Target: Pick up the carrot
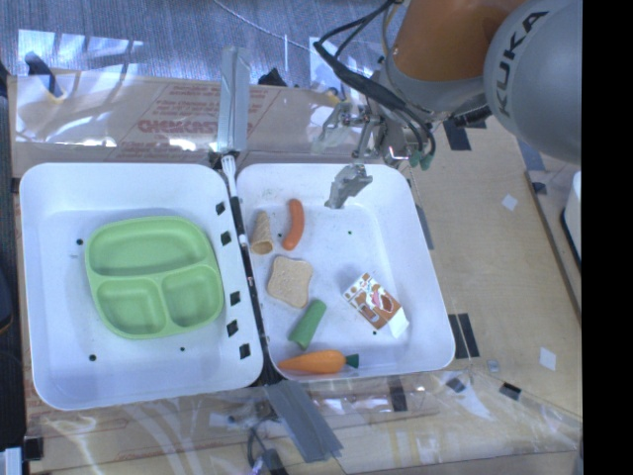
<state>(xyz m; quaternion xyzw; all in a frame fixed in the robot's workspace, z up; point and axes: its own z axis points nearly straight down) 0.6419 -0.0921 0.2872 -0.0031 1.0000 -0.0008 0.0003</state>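
Nearest the camera, the carrot [315,362] lay on its side against the front wall of the right bin [427,305], its green tip pointing right, untouched. Just behind it sat a green cylinder [307,323], then a slice of bread [289,282] and a printed packet [374,301]. Farther back were a small cone-shaped piece [261,232] and a sausage [294,224]. The left bin [49,265] held a green divided plate [153,275]. At the far edge the end effector [346,186] hung over the right bin's back rim, well apart from the carrot; whether it was open could not be told. Judging by this, the whole pick remained: reaching, lowering, grasping and lifting
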